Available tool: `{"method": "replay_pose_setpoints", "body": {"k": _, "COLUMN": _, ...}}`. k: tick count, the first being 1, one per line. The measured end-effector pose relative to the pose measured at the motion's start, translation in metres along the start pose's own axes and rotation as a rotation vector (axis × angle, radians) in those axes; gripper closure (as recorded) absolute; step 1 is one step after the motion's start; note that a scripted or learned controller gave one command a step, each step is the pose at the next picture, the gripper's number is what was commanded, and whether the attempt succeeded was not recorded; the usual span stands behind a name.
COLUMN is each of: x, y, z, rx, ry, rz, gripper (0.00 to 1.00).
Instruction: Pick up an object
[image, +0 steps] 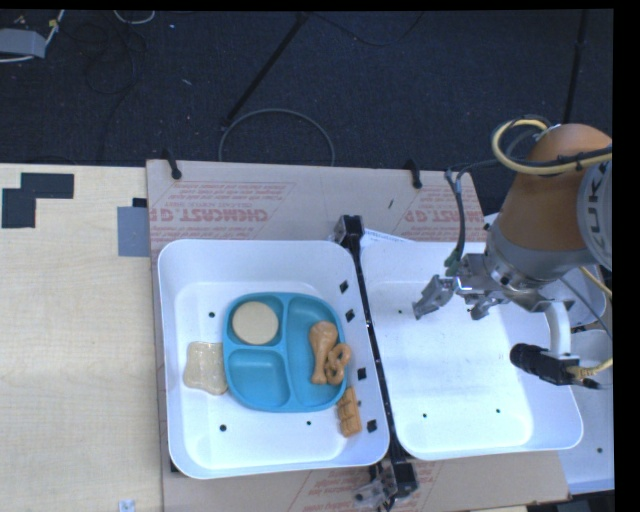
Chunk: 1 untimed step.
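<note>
My gripper hangs over the right bin, near its upper middle, with its two fingers spread apart and nothing between them. In the left bin lies a blue divided tray. On the tray rest a round tan disc and a tan pretzel-shaped piece. A pale toast-like slice lies just left of the tray. A small brown piece sits at the tray's lower right corner, by the wall between the bins.
A black divider runs between the two bins. Cardboard with red print lies under them. The wooden bench top extends to the left.
</note>
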<state>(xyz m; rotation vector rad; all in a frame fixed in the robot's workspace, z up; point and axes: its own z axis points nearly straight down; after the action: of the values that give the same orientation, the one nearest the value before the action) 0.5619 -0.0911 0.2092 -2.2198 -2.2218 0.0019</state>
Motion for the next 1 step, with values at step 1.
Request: {"method": "replay_pose_setpoints", "body": {"k": 1, "x": -0.0069, "y": -0.0049, "z": 0.0594, "rx": 0.006, "ry": 0.001, "rz": 0.001, "gripper": 0.00}}
